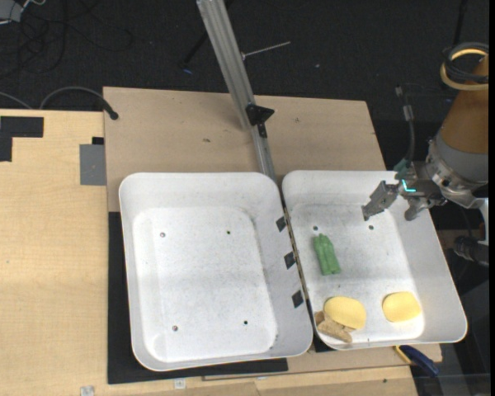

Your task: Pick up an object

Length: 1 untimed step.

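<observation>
Camera view: end effector [395, 205] hangs spread open, holding nothing, over the right bin [445, 304]. Green object [327, 254] lies below-left of it; both bins sit on the wooden table [41, 246].

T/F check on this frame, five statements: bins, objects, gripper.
1. The green object lies in the right bin. True.
2. Two yellow objects sit in the left bin. False: both yellow objects lie in the right bin, near its front edge.
3. The gripper is over the right bin. True.
4. The gripper holds the green object. False: the green object lies on the bin floor, apart from the gripper.
5. A small tan piece lies beside the left-hand yellow object. True.
</observation>
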Available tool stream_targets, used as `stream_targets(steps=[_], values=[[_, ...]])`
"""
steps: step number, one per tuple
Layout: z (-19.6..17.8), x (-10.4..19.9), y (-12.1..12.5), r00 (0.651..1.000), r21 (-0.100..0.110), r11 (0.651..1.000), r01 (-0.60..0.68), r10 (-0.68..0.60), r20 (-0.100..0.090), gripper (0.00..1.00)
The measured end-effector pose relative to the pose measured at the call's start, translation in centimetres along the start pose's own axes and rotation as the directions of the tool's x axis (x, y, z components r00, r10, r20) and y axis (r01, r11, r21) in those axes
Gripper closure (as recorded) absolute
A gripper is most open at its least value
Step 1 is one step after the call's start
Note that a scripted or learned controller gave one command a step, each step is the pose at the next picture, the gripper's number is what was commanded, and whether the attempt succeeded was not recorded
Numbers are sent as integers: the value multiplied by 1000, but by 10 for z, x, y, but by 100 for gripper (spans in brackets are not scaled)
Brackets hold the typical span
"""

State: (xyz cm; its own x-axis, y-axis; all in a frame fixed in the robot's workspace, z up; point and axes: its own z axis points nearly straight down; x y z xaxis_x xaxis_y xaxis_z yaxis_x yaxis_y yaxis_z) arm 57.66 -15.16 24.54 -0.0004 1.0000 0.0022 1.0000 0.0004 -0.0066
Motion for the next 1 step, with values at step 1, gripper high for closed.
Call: stream_targets(steps=[1], values=[[-2,-1,1,1000,-4,1000,0,0,1,0]])
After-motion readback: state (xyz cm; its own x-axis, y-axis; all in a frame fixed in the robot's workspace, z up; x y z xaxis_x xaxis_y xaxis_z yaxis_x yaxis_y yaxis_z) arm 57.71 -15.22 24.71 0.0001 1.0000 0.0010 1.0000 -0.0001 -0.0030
